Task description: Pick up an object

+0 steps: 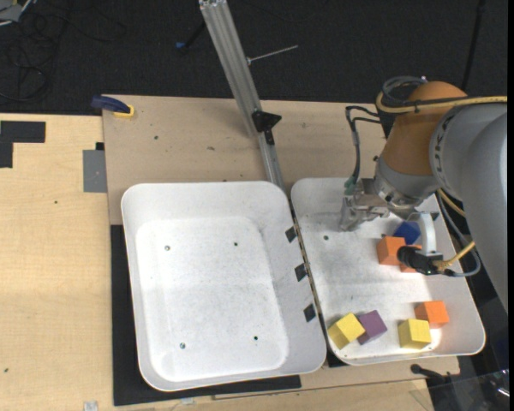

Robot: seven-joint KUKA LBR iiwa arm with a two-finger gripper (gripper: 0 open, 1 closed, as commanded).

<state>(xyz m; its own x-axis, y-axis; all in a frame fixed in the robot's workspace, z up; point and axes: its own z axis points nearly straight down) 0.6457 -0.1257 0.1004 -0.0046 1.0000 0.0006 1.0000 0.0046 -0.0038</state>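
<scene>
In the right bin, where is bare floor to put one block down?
The right bin is bare in its left-centre, between the gripper above and the yellow block and purple block below. Its right side is crowded: orange block, blue block.

No readable text, labels, brands, numbers, no signs anywhere

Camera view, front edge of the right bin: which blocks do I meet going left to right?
Yellow block → purple block → second yellow block → orange block.
</scene>
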